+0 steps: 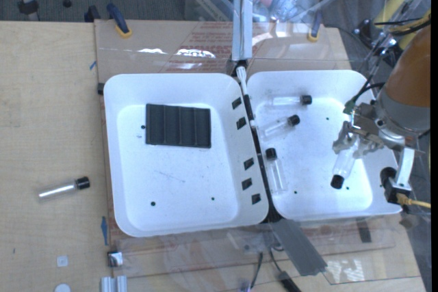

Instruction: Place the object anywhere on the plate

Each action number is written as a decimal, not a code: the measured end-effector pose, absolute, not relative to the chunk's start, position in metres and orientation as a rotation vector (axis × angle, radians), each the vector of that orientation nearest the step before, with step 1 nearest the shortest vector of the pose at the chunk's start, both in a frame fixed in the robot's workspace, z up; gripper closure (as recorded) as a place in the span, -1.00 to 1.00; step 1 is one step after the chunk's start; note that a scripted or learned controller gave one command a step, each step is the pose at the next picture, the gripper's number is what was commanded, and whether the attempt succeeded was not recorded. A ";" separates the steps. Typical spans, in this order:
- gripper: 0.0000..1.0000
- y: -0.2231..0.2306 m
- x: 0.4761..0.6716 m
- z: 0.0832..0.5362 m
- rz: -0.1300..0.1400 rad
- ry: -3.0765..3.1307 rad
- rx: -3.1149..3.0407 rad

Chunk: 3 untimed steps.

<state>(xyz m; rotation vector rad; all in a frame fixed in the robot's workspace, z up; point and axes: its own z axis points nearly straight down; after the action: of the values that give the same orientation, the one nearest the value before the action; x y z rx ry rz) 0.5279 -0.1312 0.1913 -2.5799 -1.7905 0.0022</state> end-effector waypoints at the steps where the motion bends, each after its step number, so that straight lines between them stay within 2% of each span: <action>1: 1.00 -0.105 0.565 0.258 0.004 -1.229 -2.891; 2: 1.00 0.005 0.592 0.239 0.004 -0.676 -3.068; 3: 1.00 0.118 0.581 0.265 -0.002 -0.401 -3.116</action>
<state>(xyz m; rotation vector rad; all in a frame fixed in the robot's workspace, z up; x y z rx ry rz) 0.5811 0.1178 0.2647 -3.1164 -0.4007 -0.0020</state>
